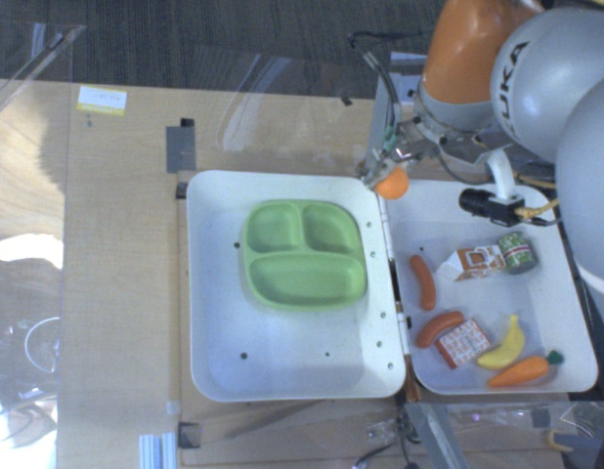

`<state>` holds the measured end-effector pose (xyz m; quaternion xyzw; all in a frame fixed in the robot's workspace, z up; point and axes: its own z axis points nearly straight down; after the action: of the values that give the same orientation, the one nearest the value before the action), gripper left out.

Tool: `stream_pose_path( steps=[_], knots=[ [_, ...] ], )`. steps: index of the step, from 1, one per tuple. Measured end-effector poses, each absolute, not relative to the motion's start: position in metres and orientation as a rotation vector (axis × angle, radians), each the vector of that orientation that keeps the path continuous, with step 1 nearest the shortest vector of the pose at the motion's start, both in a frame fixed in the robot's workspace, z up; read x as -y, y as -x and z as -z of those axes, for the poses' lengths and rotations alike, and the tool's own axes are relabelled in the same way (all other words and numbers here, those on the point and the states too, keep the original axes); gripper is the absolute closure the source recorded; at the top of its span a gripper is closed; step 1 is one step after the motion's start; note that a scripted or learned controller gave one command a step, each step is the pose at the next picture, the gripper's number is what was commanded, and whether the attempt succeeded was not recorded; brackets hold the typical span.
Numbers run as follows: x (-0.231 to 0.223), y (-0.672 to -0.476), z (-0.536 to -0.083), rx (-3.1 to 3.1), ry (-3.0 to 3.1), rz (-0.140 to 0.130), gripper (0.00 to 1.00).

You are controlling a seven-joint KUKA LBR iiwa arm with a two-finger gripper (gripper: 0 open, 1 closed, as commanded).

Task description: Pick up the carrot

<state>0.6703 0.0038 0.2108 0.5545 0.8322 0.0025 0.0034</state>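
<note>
Carrot (520, 370): lower right of frame, in the right bin (566, 291), touching the banana (505, 345).
Neighbours: two sausages (422, 278), small cartons, green divided plate (304, 255) in the left bin (219, 360).
Gripper (384, 169): upper middle, at the bins' top edge, apparently clenched on a small orange ball (391, 184).
Arm: reaching from upper right.

On my feed the only lettering I can read is "KUKA", in dark capitals running up the grey arm (537, 66) beside its orange band. A yellow label (102, 99) on the bench (116, 291) carries print too small for me to read. The small carton (480, 260), the red packet (462, 343) and the green can (516, 252) show printed faces, all illegible.
</note>
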Motion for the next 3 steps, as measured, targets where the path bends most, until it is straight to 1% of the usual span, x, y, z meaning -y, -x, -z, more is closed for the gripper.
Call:
stream_pose_path(
  steps=[1, 2, 3],
  knots=[
    [-0.001, -0.670, -0.213, -2.603, -1.747, -0.007, 1.00],
    [-0.021, -0.670, -0.213, -2.586, -1.773, -0.008, 1.00],
    [-0.030, -0.670, -0.220, -2.682, -1.624, -0.006, 1.00]
  ],
)
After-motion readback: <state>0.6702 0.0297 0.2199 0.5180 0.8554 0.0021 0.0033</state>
